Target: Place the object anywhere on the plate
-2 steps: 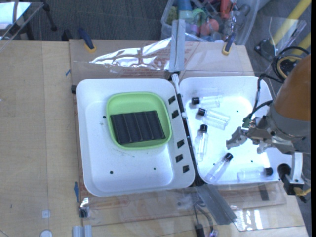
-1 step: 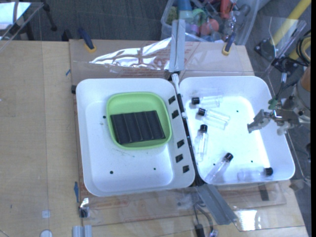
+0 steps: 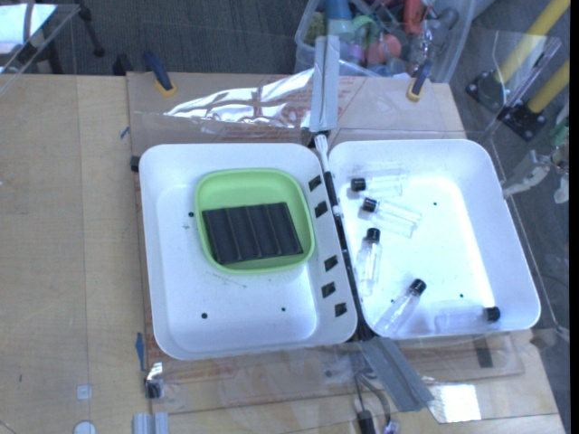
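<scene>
Green plate [image 3: 211, 191] in the left bin [image 3: 163, 269], clear vials in the right bin [image 3: 516, 260].

My fingers' state I cannot tell. Nearest the plate, one black-capped vial [image 3: 369, 253] stands lengthwise just beyond the divider, to the plate's right.

A pale wooden worktop [image 3: 63, 242] carries two shallow white bins side by side, the left bin [image 3: 172, 324] and the right bin [image 3: 511, 242], meeting along a central divider with small black clips [image 3: 329, 262]. Behind them lies a crumpled sheet of shiny clear plastic film [image 3: 253, 105]. Further back stands a clear plastic tub of mixed colourful items [image 3: 384, 16]. A yellow pole [image 3: 543, 30] leans at the far right corner
</scene>
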Controlling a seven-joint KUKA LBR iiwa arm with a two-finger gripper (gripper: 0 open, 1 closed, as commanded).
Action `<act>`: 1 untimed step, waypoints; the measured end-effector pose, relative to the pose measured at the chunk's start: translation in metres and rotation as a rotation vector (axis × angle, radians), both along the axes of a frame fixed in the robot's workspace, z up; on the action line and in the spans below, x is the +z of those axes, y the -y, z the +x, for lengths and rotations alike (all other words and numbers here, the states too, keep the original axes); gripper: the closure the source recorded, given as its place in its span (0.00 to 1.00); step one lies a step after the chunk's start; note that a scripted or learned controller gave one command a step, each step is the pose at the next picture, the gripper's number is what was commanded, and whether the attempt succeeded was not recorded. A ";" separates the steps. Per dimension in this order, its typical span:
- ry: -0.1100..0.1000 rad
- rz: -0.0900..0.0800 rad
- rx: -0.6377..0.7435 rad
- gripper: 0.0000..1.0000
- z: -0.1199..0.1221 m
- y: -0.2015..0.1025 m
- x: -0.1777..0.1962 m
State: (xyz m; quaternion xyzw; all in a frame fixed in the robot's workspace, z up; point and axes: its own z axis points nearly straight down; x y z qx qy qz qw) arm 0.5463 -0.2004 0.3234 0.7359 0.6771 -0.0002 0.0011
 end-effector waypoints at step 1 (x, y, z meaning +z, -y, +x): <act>0.001 0.000 -0.009 0.00 0.035 0.013 0.085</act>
